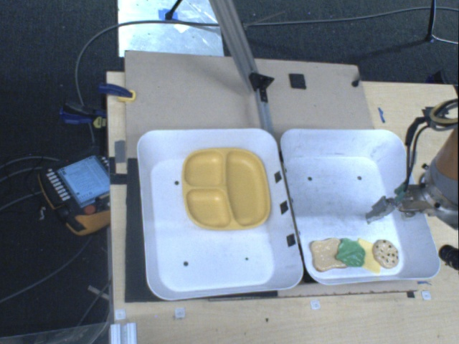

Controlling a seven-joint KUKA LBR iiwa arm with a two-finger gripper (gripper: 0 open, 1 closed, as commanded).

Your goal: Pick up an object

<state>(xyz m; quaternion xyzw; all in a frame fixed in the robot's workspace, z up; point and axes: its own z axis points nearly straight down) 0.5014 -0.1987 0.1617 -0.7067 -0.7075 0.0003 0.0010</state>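
Observation:
Along the front wall of the right bin (337,149) lies a row of small play-food pieces: a tan toast slice (325,254), a green leafy piece (351,251), a yellow piece (370,257) and a round chocolate-chip cookie (386,253). My gripper (378,210) reaches in from the right edge, low over the right side of that bin, above and slightly behind the cookie. Nothing shows between its fingers.
The left bin (165,249) holds a yellow three-compartment plate (226,188) in its upper middle. A grey pole (240,45) slants down to the gap between the bins. Cables and a small blue-screened device (79,185) lie left of the bench.

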